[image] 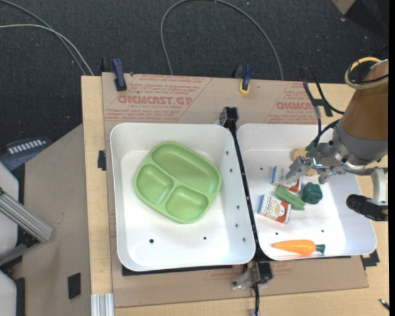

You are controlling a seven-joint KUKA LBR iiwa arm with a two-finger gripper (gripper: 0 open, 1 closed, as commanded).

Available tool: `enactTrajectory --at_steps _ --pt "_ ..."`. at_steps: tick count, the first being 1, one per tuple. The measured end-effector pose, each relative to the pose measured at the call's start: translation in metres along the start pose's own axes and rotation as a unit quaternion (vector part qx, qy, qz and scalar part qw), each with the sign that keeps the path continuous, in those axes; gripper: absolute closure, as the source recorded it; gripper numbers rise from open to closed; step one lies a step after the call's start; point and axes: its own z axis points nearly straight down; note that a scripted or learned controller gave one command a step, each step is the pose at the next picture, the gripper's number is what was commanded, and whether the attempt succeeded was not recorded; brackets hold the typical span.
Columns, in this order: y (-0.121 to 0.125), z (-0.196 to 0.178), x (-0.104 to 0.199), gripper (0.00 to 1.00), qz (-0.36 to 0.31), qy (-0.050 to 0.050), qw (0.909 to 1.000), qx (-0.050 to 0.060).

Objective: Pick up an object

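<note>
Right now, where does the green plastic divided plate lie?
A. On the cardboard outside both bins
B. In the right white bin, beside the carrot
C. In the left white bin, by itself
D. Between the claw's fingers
C: the green plastic divided plate lies flat in the left white bin, with nothing else beside it.

Board under the bins: red print "CHEMCAST GP", repeated at the right end, partly hidden. Small carton: printing too small to read.

Your bench top is printed cardboard, held by a blue clamp and another; dark carpet beyond, cables trailing, even light
</note>
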Motion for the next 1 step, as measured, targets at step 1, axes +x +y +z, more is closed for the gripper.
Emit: enactTrajectory --at_steps 1 --pt "0.0528 -0.0244 0.0203 0.0 -0.001 0.0 1.0 -0.002"
